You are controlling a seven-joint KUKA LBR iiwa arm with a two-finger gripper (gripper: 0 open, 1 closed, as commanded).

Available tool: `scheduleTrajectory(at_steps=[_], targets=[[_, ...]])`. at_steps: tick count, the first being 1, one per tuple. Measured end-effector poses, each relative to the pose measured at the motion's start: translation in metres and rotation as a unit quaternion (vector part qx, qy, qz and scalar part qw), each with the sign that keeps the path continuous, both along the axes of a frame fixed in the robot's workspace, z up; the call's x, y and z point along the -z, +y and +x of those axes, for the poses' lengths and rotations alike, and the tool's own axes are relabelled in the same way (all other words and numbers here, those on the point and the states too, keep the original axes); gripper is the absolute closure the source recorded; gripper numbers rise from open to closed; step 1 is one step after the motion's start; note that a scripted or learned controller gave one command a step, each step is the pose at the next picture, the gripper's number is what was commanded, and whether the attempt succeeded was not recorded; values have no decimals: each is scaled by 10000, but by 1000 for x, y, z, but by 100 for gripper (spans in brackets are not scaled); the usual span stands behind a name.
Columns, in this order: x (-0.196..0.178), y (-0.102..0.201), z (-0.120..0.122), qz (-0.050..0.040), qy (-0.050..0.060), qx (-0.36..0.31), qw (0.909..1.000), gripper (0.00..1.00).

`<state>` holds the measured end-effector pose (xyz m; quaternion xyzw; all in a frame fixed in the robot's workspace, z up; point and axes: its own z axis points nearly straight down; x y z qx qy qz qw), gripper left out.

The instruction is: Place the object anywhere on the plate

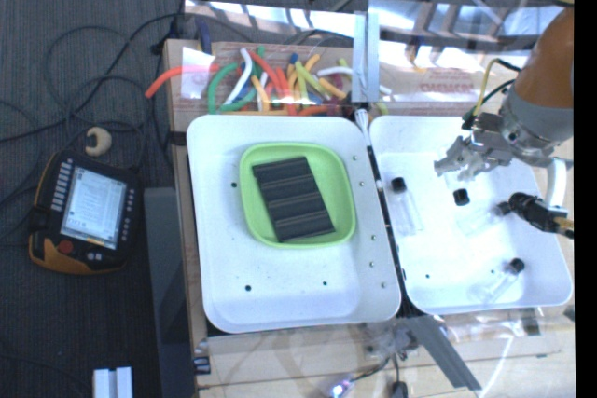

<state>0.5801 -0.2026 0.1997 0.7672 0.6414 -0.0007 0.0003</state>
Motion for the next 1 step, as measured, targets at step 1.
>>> scheduleTrajectory(at_steps=[1], targets=[[0, 0, 0, 1, -1, 0, 10000, 0]])
